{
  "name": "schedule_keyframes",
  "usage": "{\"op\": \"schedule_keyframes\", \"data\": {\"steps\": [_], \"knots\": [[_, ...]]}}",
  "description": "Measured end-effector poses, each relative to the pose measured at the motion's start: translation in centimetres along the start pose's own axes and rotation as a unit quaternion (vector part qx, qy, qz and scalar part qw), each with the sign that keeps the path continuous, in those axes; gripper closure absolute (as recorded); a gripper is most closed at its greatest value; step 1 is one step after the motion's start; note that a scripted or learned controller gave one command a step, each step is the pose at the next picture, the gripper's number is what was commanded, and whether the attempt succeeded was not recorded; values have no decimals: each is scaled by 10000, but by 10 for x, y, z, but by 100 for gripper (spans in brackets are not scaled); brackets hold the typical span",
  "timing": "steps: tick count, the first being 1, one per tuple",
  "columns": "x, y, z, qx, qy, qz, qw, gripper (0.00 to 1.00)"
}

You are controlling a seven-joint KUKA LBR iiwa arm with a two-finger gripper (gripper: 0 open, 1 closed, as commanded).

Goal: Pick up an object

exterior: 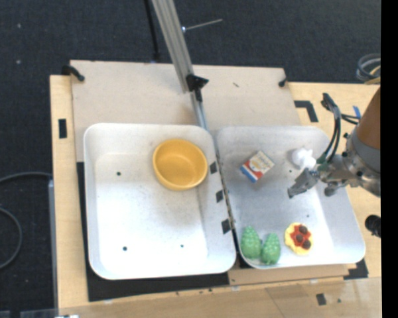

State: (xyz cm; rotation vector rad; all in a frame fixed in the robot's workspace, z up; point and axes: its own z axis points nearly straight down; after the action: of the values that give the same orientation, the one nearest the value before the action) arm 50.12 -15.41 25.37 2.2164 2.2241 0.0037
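Currently the end effector (304,184) hovers low in the right bin (341,244), beside a small white object (301,157); cannot tell its open/closed state, nothing visibly gripped. Candidate picks lie loose nearby: carton (257,165), green pieces (260,245). Yellow bowl (180,163) sits in the left bin (119,257), well apart.

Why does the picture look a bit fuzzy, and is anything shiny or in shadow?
Camera view: soft and grainy throughout, so the small carton has no readable print; even overhead light, faint shadows under the yellow bowl and gripper; the white object nearly washes into the bright right bin.
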Motion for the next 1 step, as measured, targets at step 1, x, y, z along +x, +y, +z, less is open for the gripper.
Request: {"op": "schedule_keyframes", "data": {"steps": [1], "knots": [[0, 0, 0, -3, -2, 10, 10000, 0]]}}
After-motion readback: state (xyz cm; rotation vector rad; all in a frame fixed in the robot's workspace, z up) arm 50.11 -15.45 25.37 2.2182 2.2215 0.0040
